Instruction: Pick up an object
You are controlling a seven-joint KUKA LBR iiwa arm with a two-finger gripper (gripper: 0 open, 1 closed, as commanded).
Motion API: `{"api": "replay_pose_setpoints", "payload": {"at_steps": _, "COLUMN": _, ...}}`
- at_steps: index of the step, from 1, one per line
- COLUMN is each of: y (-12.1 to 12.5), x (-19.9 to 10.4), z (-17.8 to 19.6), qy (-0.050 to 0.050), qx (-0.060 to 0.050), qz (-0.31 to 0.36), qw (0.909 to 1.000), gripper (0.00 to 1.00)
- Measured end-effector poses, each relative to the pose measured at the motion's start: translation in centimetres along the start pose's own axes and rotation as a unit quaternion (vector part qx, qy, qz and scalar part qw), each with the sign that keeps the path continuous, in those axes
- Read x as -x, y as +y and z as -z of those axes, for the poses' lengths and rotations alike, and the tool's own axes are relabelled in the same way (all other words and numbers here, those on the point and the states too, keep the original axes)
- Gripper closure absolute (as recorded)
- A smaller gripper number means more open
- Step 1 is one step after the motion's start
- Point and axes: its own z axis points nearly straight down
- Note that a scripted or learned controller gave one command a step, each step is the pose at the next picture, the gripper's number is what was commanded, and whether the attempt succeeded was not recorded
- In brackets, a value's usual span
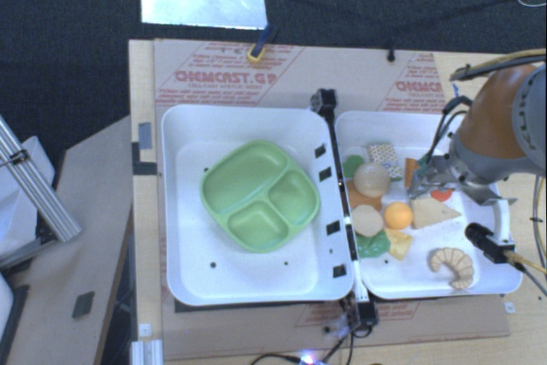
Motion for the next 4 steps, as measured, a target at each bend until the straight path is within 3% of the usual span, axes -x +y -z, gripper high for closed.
{"api": "replay_pose_setpoints", "payload": {"at_steps": 1, "y": -0.1, "x": 0.4, "z": 4.3, "qy": 0.008, "qx": -0.013, "qz": 0.001, "qw": 0.9999, "gripper": 1.0}}
{"api": "replay_pose_setpoints", "payload": {"at_steps": 3, "y": -0.4, "x": 0.2, "z": 12.1, "qy": 0.008, "qx": -0.012, "qz": 0.003, "qw": 0.9999, "gripper": 1.0}}
{"api": "replay_pose_setpoints", "payload": {"at_steps": 4, "y": 1.3, "x": -5.6, "z": 11.6, "qy": 0.008, "qx": -0.013, "qz": 0.004, "qw": 0.9999, "gripper": 1.0}}
